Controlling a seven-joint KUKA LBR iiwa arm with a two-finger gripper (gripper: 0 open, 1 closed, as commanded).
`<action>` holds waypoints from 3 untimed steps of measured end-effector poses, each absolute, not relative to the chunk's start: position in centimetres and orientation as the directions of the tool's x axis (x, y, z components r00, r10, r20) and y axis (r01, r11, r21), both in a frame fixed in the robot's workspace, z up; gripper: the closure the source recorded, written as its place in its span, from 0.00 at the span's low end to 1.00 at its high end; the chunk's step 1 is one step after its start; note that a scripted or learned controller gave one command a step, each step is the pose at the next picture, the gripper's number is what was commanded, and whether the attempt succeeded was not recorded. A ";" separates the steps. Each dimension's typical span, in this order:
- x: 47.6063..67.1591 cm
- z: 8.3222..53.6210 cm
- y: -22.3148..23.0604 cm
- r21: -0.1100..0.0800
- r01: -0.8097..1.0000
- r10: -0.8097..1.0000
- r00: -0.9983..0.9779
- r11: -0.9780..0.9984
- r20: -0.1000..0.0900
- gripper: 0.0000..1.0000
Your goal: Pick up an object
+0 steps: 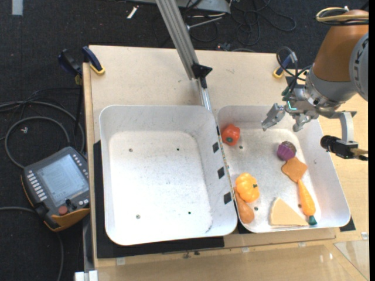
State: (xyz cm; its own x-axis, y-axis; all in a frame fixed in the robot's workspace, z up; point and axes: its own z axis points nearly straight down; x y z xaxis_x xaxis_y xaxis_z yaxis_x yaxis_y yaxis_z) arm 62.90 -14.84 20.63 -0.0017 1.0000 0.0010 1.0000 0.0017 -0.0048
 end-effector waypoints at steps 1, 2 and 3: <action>63.0 20.9 -14.8 0.000 1.000 1.000 -0.003 0.003 0.000 0.00; 62.2 14.9 -15.3 -0.006 1.000 1.000 0.001 -0.001 0.000 0.00; 62.1 9.5 -15.2 -0.005 1.000 1.000 0.000 0.000 0.001 0.00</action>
